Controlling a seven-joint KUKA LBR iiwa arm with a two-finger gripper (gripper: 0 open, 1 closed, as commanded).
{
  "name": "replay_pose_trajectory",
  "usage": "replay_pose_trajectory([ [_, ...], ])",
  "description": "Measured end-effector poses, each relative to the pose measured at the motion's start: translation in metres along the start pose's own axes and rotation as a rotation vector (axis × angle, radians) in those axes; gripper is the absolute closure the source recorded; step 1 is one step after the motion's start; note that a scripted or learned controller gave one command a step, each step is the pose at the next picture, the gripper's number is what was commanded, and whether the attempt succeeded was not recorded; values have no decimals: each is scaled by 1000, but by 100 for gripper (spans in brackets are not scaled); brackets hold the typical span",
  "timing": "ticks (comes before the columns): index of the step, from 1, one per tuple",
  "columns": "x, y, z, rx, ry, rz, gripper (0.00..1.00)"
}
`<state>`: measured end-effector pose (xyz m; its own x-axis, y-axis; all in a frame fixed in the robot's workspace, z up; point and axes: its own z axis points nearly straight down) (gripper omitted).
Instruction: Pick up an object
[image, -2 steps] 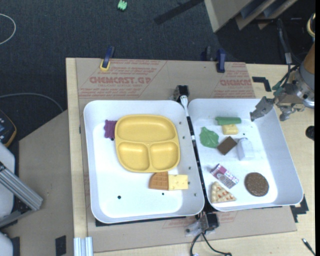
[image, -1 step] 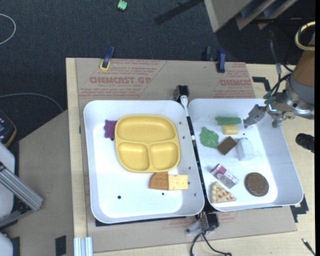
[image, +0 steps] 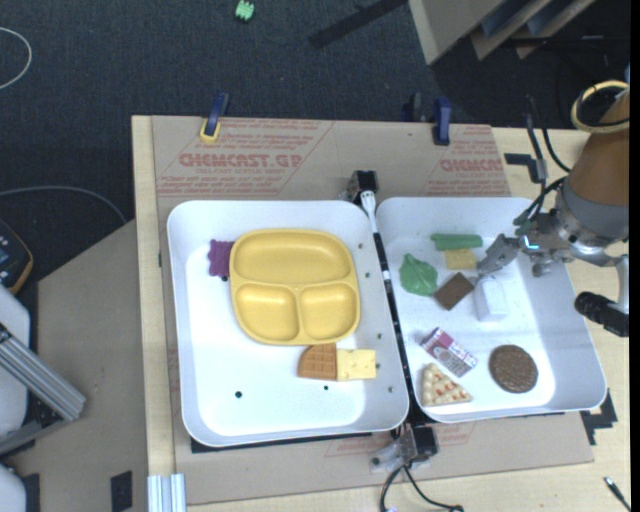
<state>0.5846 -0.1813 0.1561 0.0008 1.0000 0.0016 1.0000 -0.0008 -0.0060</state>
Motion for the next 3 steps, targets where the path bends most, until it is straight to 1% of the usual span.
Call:
replay_pose_trajectory([
  [1,8,-5,60,1,1,-1,0],
  [2,8,-3,69,-6,0,0,0],
  [3,8,-2,57,-12,-1,-1,100],
])
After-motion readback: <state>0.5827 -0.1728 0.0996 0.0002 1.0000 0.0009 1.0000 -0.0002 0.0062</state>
